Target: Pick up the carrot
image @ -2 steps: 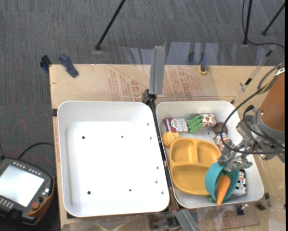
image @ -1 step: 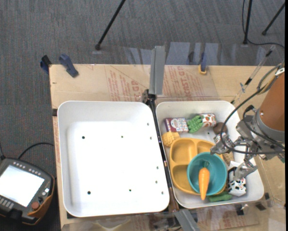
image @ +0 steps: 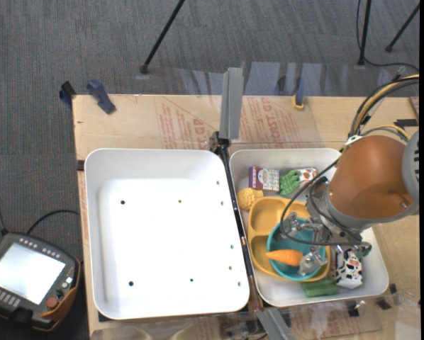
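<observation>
The orange carrot (image: 286, 257) lies tapered in a teal bowl (image: 277, 245); the fingers' (image: 313, 255) state I cannot tell.

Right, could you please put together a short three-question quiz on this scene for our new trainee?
1. True or false: the carrot lies in the left bin.
2. Multiple choice: the carrot rests in A) a teal bowl, B) a purple carton, C) bare bin floor.
3. Fill in: the gripper hovers over the ____ bin.

Key: 1 false, it lies in the right bin. 2 A. 3 right.
</observation>
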Controlling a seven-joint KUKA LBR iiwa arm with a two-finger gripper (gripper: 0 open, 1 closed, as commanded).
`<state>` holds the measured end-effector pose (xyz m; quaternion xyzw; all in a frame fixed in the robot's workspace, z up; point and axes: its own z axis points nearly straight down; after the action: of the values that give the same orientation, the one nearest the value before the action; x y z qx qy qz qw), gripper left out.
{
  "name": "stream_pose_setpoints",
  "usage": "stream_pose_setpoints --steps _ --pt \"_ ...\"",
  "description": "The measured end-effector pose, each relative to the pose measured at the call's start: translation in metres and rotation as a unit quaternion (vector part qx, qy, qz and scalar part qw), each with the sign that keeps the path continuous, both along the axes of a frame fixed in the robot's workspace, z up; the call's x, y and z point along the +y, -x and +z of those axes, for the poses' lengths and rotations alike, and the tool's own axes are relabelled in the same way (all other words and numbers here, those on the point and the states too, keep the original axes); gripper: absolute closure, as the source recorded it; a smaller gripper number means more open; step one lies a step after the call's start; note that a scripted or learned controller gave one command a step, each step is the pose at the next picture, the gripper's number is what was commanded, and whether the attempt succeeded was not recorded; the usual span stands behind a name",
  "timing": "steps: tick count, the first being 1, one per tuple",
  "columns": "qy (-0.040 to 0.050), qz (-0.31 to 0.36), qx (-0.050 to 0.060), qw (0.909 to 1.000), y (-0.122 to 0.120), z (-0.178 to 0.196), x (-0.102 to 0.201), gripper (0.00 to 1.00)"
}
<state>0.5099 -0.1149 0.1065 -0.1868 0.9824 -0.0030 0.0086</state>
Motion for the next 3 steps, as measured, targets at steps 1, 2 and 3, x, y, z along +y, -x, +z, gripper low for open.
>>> stream_pose_setpoints --steps 1,2,3 --pt "0.0055 -0.023 -0.004 0.9997 -0.009 -0.003 0.023 0.00" --pt "-0.0046 -0.140 0.002 0.9902 -0.071 -0.004 0.025 0.00" --pt "-0.0009 -0.137 -0.011 0.9905 -0.016 -0.004 0.027 0.00"
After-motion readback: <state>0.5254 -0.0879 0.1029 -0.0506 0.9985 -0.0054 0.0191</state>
